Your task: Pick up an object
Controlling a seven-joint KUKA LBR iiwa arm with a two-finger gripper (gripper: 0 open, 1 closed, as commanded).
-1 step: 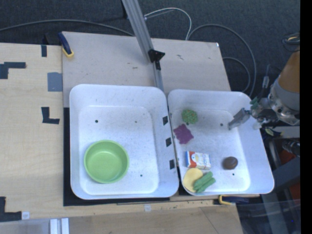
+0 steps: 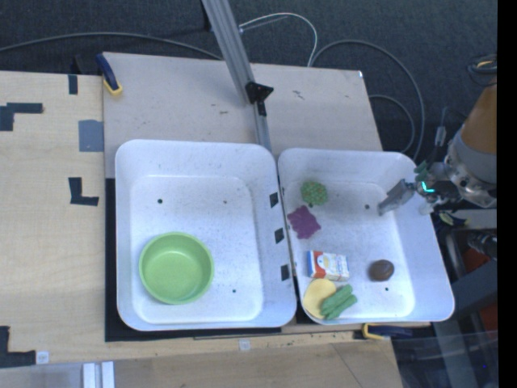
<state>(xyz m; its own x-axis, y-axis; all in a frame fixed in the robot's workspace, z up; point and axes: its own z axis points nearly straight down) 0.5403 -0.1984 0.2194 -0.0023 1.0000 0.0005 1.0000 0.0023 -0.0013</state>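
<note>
Brown ball (image 2: 381, 270) below jaws (image 2: 393, 197) (apart)

My arm (image 2: 477, 148) is grey and round, with an orange band (image 2: 485, 120) near the top of what shows. Below the band sits a pale grey ring. My wrist is dark and bumpy, with a small blue-green light (image 2: 423, 187) glowing on it. My gripper (image 2: 393, 199) is grey metal, thin and flat. Thin black cables (image 2: 443, 140) run beside my arm.

Left bin (image 2: 129, 176) holds a bowl (image 2: 176, 267) (near corner); right bin (image 2: 420, 297) holds six small items, end effector (image 2: 396, 198) above its right side.
</note>
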